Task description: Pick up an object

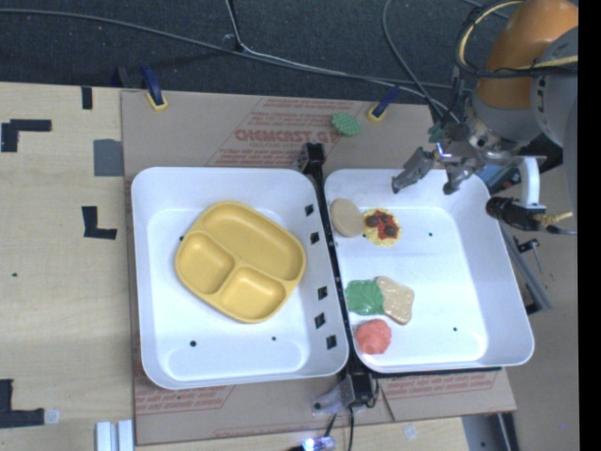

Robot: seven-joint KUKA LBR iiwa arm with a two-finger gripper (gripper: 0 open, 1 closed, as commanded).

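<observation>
gripper (431,178): fingers spread, holding nothing, over right bin (488,280) far edge | tan round piece (346,218), pizza-like piece (382,225) far-left in bin | green piece (363,296), possibly lettuce; red piece (374,335) near-left | yellow tray (240,260) in left bin (160,346)

Five toy foods (379,296) in right bin (470,280)

We've just got the one fixed camera, mounted above the counter (56,252) and looking down at a slant. Both white bins (150,195) fit in frame, and the arm (526,54) pokes in from the right.
</observation>
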